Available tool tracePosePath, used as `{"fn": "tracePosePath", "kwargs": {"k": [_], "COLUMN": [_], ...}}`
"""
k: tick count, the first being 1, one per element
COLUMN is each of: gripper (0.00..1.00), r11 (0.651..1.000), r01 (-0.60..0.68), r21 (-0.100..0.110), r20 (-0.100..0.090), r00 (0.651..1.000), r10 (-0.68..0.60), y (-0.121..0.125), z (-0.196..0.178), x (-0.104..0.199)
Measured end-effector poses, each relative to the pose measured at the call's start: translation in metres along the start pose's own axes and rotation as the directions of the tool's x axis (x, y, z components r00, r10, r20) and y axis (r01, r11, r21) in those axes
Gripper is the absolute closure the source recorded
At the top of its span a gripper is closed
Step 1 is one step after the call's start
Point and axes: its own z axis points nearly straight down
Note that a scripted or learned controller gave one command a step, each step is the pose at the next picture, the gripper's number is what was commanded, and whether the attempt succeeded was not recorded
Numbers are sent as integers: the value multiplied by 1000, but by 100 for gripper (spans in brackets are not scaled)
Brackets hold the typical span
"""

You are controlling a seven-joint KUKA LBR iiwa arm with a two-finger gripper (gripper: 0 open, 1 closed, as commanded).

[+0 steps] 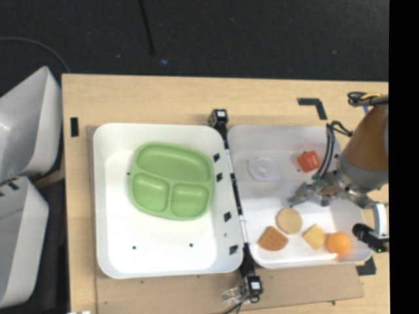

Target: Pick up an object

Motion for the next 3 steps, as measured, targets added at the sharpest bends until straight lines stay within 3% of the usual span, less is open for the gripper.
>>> {"fn": "tracePosePath", "kwargs": {"k": [1,3], "gripper": [100,100], "r11": [1000,1000], "r01": [-4,6], "r21": [-8,-12], "r20": [2,3], "r00": [1000,1000], "r10": [4,-6], "y": [2,0], "z": [-14,-122], "x": [-1,-3]}}
